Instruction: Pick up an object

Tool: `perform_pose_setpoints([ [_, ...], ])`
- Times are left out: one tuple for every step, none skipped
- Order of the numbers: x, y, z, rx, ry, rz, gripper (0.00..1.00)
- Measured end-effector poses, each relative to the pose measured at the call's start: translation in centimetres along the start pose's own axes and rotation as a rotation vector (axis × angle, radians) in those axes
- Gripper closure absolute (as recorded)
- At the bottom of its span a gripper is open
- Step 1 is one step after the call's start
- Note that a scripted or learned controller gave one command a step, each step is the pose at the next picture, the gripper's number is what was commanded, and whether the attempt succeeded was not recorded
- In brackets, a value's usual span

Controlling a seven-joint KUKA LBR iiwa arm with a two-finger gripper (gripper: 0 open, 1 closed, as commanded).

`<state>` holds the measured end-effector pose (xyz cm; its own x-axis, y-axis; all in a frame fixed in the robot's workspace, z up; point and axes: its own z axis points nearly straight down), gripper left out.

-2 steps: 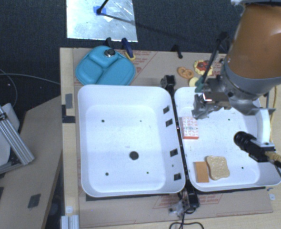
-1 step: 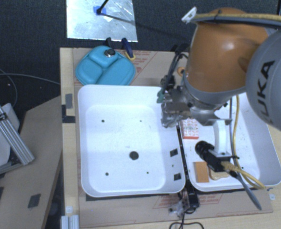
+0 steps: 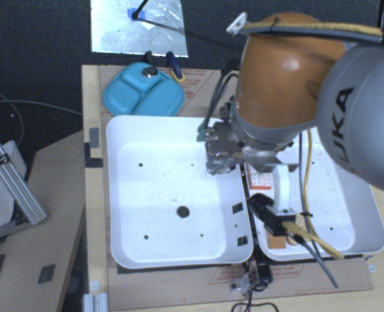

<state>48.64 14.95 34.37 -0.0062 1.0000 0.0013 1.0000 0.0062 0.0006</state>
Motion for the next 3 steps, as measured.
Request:
perform_pose_setpoints([
  [5.6,0.0,-4.0,-0.003,0.002,0.000,1.00],
  [5.4,0.1,-5.0,-0.005,0.001,-0.004,1.00],
  [-2.3,0.1,-6.9,-0.005,-0.001,0.011,1.00],
])
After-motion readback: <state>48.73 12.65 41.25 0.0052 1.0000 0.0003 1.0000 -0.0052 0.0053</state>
